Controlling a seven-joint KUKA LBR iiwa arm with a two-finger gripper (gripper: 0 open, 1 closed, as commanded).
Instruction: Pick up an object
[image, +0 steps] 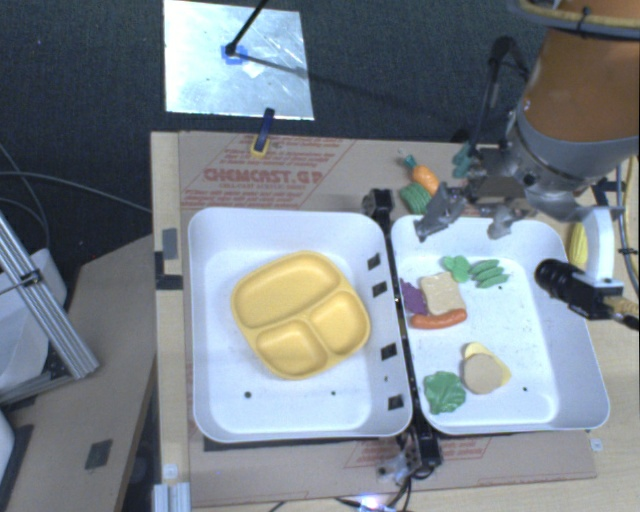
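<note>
While spread wide and holding nothing, hovered as a grey two-finger gripper (468, 213) over the far edge of the right white bin (570, 400), above toy beige bread slice (441, 293).

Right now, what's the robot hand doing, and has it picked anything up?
Gripper open, over right bin's far edge, holding nothing. Toy food untouched: bread, sausage, beans. Nothing blocking.

A yellow divided tray (298, 314) sits in the left white bin (215, 400), with a shiny metal sheet (238, 58) at upper left of the frame.
</note>
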